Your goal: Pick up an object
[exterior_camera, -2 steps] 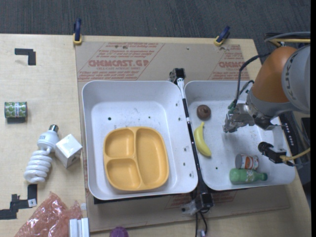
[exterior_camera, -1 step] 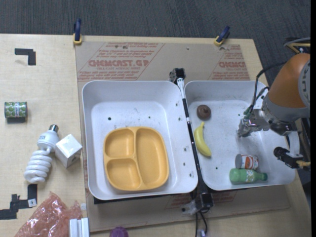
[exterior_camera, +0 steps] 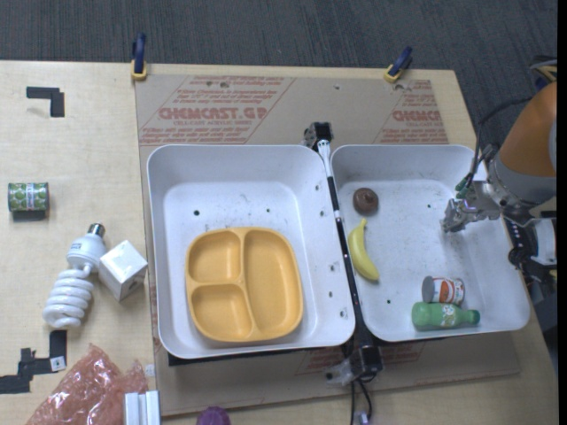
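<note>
We start in the right bin (exterior_camera: pixel 416 171), where the candidates lie on a white floor flecked with dark specks: a yellow banana (exterior_camera: pixel 362 251) curved along the left wall, a brown round piece (exterior_camera: pixel 366 201) just beyond it, and at the near edge a green bottle (exterior_camera: pixel 444 316) on its side with a small red-and-white can (exterior_camera: pixel 443 289) touching its far side. We find the gripper (exterior_camera: pixel 460 212) over the right part of this bin, well apart from all four; nothing sits between its fingers, though whether they are spread or closed we cannot tell. Behind it the grey arm with its orange band (exterior_camera: pixel 532 140) comes in from the right. In the left bin (exterior_camera: pixel 168 237) a yellow three-compartment tray (exterior_camera: pixel 244 283) lies flat. Both bins rest on a brown printed board (exterior_camera: pixel 221 104) clamped at its far corners, on a pale wooden bench (exterior_camera: pixel 71 149). Out left we spot a green can (exterior_camera: pixel 28 197), a white spiral bulb (exterior_camera: pixel 74 277) beside a white cube (exterior_camera: pixel 123 268), and pink mesh (exterior_camera: pixel 84 388) nearest us. Dark grey carpet (exterior_camera: pixel 266 11) lies beyond.
</note>
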You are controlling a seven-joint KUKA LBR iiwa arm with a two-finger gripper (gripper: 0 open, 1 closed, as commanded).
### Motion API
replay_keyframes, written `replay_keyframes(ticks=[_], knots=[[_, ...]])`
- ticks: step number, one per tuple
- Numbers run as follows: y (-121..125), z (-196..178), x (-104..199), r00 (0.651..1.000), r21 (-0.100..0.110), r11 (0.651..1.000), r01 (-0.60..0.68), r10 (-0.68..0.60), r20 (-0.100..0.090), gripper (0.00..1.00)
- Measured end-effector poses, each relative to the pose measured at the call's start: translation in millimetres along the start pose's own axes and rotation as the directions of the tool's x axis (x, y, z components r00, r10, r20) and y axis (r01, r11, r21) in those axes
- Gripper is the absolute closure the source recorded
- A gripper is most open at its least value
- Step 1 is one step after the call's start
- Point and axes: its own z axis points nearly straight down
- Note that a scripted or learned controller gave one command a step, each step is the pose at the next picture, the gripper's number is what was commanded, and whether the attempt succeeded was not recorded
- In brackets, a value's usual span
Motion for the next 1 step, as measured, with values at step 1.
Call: replay_keyframes(ticks=[1], knots=[[-22.1, 0.5, 3.7, 1.0, 0.002, 1.0, -0.001, 0.001, -0.001, 1.0]])
